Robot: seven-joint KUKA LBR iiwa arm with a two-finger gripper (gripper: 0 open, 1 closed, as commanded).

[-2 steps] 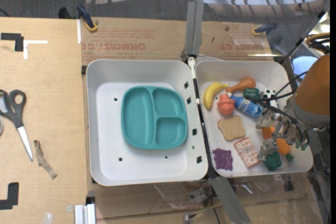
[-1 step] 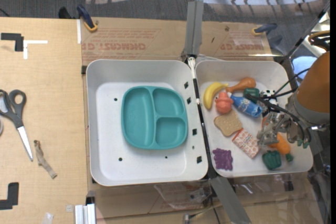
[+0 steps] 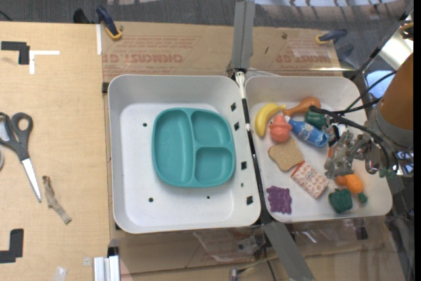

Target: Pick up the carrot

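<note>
Carrot (image 3: 352, 182) and gripper (image 3: 342, 158) are found together in the right bin (image 3: 316, 212), toward its near right corner. The carrot, an orange piece with a green end, is seen lying on the bin floor just beside a green broccoli-like toy (image 3: 341, 201), and directly below the metal gripper assembly. The gripper is set low over the bin, its tip overlapping the carrot's upper edge in the slanted view; whether contact is made cannot be judged. The state of the gripper cannot be told, since the mechanism is tangled with cables and blurred at this size, and the carrot is not shown clamped by it.

Other toys are spread through the same bin: a banana (image 3: 266, 116), a reddish strawberry-like fruit (image 3: 281, 129), a blue bottle (image 3: 309, 133), a slice of bread (image 3: 285, 156), a wafer-like cracker (image 3: 309, 179) and a purple grape cluster (image 3: 279, 199). A teal divided plate (image 3: 194, 147) is held in the left bin (image 3: 131, 207), and scissors (image 3: 21, 148) are laid on the tabletop (image 3: 52, 108) to the left.

The step in hand is judged to be the descent or the closing on the carrot. A firm closure across the carrot's body, clear of the green toy, is called for next, followed by a straight lift.
</note>
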